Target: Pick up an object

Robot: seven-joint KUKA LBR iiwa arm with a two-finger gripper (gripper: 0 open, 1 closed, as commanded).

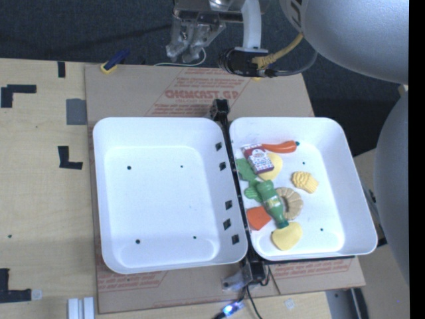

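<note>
My gripper [188,48] hangs high at the top of the camera view, well above and behind the bins, over the cardboard sheet. Nothing shows between its translucent fingers. The right bin [345,178] holds several toy foods bunched on its left side: a red chili pepper [279,147], a small maroon packet [258,160], a green bottle-like piece [264,195], a yellow ridged piece [305,181], a tan round cookie [291,201], an orange wedge [258,218] and a yellow lump [286,236]. All lie far below and in front of the gripper.
The left bin [159,191] sits beside the right one, joined by a black clip strip [228,178]. Both rest on a cardboard sheet [192,95]. A blue-and-yellow item [115,60] lies at the cardboard's far left corner. The grey arm [352,18] fills the top right.
</note>
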